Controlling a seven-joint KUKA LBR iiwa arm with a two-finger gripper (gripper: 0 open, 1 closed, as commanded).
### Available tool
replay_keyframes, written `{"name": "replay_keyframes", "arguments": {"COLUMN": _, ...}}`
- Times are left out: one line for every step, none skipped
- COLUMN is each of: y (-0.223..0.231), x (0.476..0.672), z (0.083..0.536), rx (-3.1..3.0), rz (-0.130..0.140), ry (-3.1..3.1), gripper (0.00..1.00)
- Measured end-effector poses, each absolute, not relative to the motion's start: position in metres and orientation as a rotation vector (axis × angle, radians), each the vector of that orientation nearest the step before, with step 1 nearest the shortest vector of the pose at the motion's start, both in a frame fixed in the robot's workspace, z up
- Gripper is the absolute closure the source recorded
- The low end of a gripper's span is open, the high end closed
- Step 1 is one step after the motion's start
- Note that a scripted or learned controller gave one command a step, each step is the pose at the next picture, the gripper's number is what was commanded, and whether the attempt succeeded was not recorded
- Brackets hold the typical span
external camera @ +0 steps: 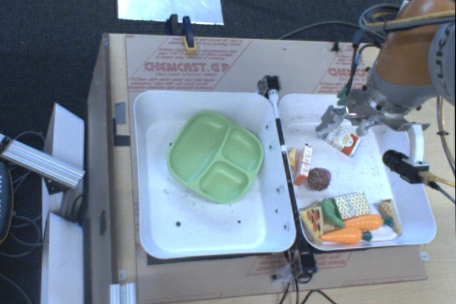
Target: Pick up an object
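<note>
We see the gripper [345, 126] over the right bin [420, 224], apparently pinching a small carton [344, 139] (white and orange).

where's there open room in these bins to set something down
Left bin: bare floor along the front and left wall, around the green plate. Right bin: crowded at the front by food; a small bare patch near its back-left corner.

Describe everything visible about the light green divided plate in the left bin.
The light green divided plate is a rounded-square tray of what looks like plastic, moulded into three compartments: one large on its left and two smaller on its right. All three look bare. It lies flat, rotated askew to the bin walls, near the middle of the shallow white left bin, resting on its floor and touching nothing else.
</note>
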State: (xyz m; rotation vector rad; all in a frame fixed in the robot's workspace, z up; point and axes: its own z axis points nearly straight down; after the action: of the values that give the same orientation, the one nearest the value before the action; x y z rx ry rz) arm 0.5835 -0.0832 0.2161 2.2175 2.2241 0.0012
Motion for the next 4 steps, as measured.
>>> {"name": "replay_keyframes", "arguments": {"y": -0.144, "x": 0.592, "z": 0.105, "rx": 2.221, "rz": -0.003, "ry": 2.223, "gripper": 0.0}}
{"name": "replay_keyframes", "arguments": {"y": -0.152, "x": 0.669, "z": 0.085, "rx": 2.215, "rz": 0.003, "ry": 2.224, "gripper": 0.0}}
{"name": "replay_keyframes", "arguments": {"y": -0.185, "x": 0.669, "z": 0.086, "rx": 2.216, "rz": 0.002, "ry": 2.222, "gripper": 0.0}}
{"name": "replay_keyframes", "arguments": {"y": -0.205, "x": 0.67, "z": 0.086, "rx": 2.217, "rz": 0.004, "ry": 2.225, "gripper": 0.0}}
